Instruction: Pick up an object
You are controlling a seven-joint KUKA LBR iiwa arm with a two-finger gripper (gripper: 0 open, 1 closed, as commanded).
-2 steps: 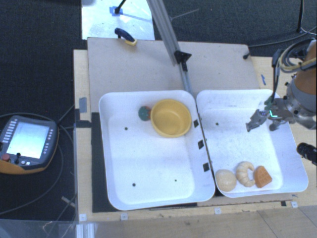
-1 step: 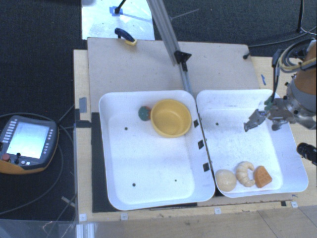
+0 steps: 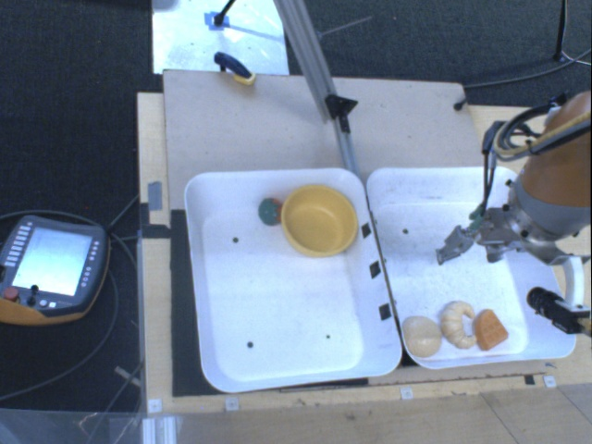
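My gripper (image 3: 465, 248) hangs over the middle of the right bin (image 3: 416, 192), above bare bin floor, with nothing seen in it. Along that bin's front edge lie a cream rounded piece (image 3: 423, 336), a pale croissant-shaped piece (image 3: 457, 324) and an orange wedge (image 3: 490, 329), all well in front of the gripper. In the left bin (image 3: 277, 340), a yellow bowl (image 3: 319, 220) stands upright at the back right, and a small dark green ball (image 3: 269, 212) touches its left side.
A slanted metal pole (image 3: 314, 58) ends at a black clamp behind the bins. A teach pendant (image 3: 46, 268) lies on the floor at the left. Black clips (image 3: 375, 268) sit on the rim between the bins.
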